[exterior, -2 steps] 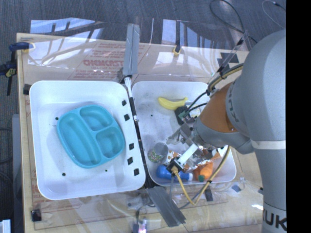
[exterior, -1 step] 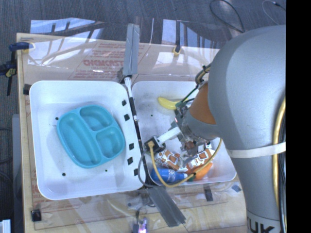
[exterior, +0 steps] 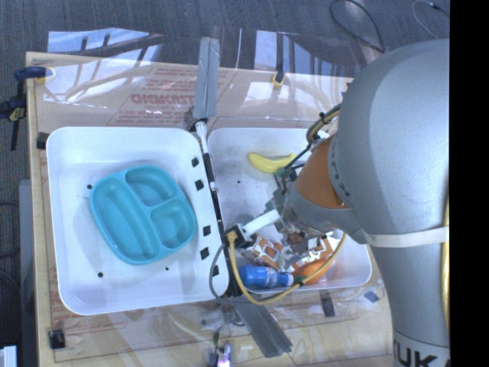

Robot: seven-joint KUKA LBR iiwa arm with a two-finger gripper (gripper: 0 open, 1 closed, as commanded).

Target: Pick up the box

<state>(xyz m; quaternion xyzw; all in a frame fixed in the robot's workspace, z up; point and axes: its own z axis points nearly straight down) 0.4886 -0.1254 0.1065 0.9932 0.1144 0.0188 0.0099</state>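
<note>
Right bin (exterior: 229, 147) | arm (exterior: 397, 151) marked "KU" | box (exterior: 269, 249) beneath | jaws: cannot tell if clenched

Arm (exterior: 405, 182): large grey body filling the 3 o'clock side of the camera view, reaching in toward the centre.
Orange band (exterior: 317, 182): visible below the grey shell, just above the wrist, facing 9 o'clock.
Wrist: bent downward, pointing toward 7 o'clock.
Gripper (exterior: 294, 243): low at about 5 o'clock from the centre, partly hidden by cables and the arm.
Gripper state: cannot be made out.
</note>
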